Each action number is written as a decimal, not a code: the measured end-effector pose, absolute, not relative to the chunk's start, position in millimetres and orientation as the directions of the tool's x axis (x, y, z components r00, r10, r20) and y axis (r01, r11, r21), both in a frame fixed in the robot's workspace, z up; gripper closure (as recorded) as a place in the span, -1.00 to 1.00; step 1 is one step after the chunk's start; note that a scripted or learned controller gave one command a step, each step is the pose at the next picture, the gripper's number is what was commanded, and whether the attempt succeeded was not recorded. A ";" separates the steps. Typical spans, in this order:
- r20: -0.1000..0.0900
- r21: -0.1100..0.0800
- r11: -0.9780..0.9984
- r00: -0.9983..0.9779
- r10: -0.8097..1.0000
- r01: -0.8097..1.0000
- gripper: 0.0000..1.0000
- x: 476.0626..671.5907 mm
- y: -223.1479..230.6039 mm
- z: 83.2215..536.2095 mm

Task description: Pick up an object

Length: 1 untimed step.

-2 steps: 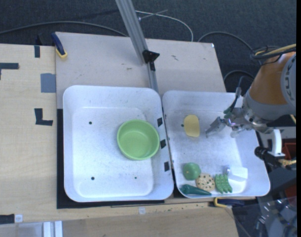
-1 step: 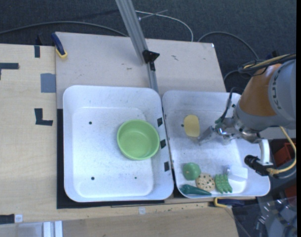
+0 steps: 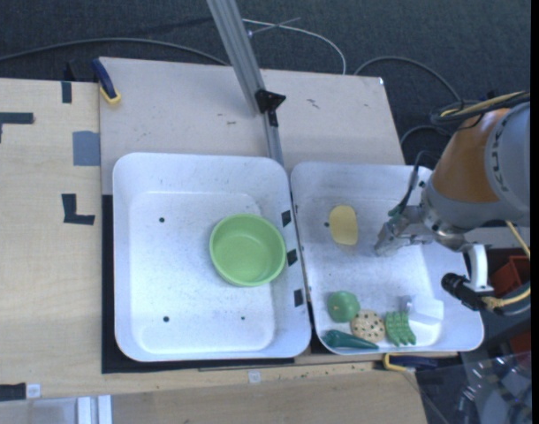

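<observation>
My gripper (image 3: 386, 241) hangs over the right bin (image 3: 411, 193), its fingers pointing down toward the bin floor just right of a yellow oval piece (image 3: 344, 225). Nothing shows between the fingers. Along the right bin's near edge lie a green round piece (image 3: 343, 306), a speckled tan ball (image 3: 368, 326), a dark teal strip (image 3: 349, 340), a green ridged toy (image 3: 399, 328) and a small white block (image 3: 426, 309). A light green bowl (image 3: 246, 249) sits in the left bin (image 3: 155, 263).
A grey metal pole (image 3: 243, 47) slants up from the seam between the bins. Cables lie on the dark floor beyond the bench. The arm's grey body and orange band (image 3: 468, 162) stand over the right bin's right rim.
</observation>
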State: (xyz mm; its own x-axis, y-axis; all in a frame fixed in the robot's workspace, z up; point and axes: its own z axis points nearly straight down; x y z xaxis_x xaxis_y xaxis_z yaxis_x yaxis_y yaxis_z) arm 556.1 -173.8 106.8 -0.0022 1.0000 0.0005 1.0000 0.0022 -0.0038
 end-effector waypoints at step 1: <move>-0.002 0.004 0.000 0.000 1.000 1.000 1.00 551.7 -182.6 161.9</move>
